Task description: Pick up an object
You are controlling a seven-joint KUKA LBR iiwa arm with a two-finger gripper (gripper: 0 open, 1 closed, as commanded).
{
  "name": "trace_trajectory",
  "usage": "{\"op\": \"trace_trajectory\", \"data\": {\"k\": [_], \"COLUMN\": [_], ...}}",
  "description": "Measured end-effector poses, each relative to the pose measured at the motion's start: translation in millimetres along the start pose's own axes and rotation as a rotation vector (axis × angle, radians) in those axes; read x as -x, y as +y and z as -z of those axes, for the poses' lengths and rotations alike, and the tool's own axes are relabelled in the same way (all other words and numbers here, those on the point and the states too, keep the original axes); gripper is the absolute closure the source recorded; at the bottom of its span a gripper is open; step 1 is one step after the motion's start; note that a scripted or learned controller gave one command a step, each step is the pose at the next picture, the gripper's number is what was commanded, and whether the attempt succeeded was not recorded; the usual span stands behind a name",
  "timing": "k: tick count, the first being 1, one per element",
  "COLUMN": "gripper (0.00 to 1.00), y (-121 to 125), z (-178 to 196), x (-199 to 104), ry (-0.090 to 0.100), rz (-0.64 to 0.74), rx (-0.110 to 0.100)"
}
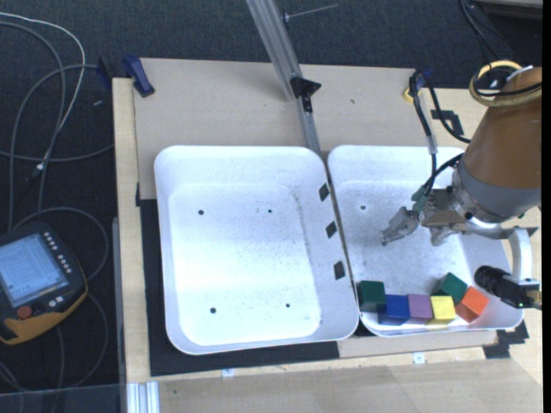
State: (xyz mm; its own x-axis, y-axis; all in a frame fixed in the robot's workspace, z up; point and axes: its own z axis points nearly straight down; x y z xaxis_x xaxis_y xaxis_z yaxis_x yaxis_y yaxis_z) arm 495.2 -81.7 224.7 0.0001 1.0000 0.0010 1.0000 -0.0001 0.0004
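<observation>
The tool [413, 227] hangs over the middle of the right bin [379, 166], pointing toward the left, with nothing between its fingers; whether they are spread or closed cannot be told. The blocks lie in a row along the bin's near wall, below the tool and apart from it: dark green block [372, 295], blue block [397, 308], purple block [419, 306], yellow block [442, 308], green block [454, 284], orange block [472, 303]. The left bin [241, 248] sits beside it on the tabletop [224, 101].
</observation>
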Motion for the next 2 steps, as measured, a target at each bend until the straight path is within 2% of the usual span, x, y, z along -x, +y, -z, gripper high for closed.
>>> {"op": "trace_trajectory", "data": {"k": [1,2], "gripper": [0.0,0.0], "y": [-6,-15], "z": [-27,-25], "x": [-21,-68], "ry": [0.002,0.003], "rz": [0.002,0.006], "rx": [-0.005,-0.004]}}
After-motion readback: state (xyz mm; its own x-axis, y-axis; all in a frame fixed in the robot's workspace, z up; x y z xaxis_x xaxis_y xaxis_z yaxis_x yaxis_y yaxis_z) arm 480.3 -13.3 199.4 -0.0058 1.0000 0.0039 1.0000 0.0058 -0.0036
